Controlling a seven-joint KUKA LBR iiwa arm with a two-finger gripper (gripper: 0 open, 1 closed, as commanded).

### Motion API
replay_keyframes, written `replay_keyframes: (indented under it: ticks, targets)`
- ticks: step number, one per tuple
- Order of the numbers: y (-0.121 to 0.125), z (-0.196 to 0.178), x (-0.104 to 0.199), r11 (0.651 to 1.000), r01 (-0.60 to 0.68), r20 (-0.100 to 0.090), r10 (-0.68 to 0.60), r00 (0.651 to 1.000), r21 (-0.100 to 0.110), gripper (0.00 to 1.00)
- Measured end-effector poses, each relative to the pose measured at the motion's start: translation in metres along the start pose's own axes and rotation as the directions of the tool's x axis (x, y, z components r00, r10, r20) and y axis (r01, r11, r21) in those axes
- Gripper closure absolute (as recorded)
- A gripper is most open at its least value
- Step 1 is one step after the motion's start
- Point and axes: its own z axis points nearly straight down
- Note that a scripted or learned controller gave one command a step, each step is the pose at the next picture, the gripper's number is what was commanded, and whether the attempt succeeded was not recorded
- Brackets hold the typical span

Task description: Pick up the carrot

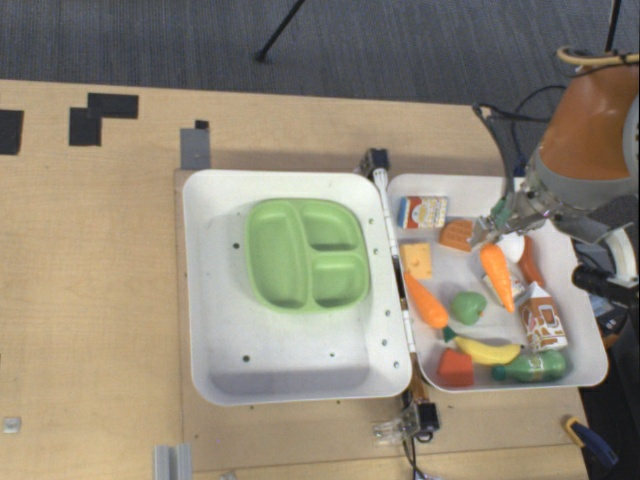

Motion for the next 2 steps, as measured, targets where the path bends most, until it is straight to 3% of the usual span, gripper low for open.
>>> replay_keyframes:
  ticks: [1,2]
  targets:
    - [-0.024,0.121,-0.023,0.967,-0.255,0.0,0.255,0.967,0.003,1.0]
    - [0.01,-0.012,0.028,0.913,-0.409,0.0,0.409,0.913,0.001,1.0]
